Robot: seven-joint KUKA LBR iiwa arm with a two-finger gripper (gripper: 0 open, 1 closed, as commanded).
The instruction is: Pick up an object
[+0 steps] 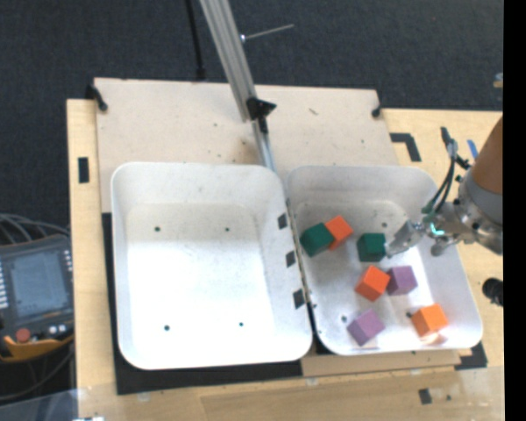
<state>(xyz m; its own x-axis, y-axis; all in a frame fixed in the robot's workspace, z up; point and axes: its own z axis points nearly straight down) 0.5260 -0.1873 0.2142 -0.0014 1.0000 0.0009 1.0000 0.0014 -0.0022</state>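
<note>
The gripper (396,242) sits low in the right bin (447,200), touching a green block (371,247) beside it; I cannot tell its grip.

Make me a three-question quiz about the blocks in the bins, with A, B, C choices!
1. Which bin holds the blocks?
A. The right bin
B. The left bin
C. Both bins

2. How many orange blocks are there?
A. One
B. Three
C. Five

3. Which block is the tool closest to?
A. A purple block by the near rim
B. The orange block in the corner
C. The green block beside it

Answers:
1 A, all seven blocks lie in the right bin.
2 B, orange blocks sit at and.
3 C, the tool's tip sits right next to that green block.
</note>
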